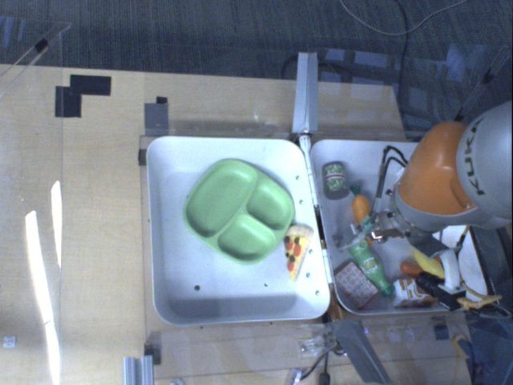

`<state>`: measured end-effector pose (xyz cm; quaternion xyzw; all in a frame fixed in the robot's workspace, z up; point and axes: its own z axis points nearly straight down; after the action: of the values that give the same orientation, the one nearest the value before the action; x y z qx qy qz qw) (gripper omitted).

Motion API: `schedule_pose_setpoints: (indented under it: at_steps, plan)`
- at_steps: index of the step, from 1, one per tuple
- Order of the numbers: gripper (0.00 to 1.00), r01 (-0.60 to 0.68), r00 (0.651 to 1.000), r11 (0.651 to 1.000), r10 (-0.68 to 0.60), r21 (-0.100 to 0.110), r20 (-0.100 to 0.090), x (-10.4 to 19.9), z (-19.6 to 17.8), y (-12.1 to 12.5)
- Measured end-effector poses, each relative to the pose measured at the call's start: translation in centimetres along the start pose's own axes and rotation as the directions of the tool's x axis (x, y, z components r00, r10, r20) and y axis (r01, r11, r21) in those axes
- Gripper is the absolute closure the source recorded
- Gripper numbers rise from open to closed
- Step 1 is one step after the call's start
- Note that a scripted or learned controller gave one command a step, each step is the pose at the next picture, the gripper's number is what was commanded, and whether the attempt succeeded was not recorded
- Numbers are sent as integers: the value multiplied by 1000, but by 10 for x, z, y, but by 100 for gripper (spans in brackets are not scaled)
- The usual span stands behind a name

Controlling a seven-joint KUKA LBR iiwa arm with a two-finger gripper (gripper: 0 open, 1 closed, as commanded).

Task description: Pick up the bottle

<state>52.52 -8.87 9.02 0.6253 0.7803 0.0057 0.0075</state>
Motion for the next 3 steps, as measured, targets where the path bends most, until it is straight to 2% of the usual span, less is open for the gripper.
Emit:
schedule_pose_setpoints:
  at_steps: [1, 2, 3]
  plan:
    - [100, 2, 1000, 1000, -2, -6, -1, 1, -12, 3]
    - [0, 2, 1000, 1000, -2, -6, -1, 1, -12, 3]
    - [0, 52, 999, 999, -52, 2, -1, -16, 0, -28]
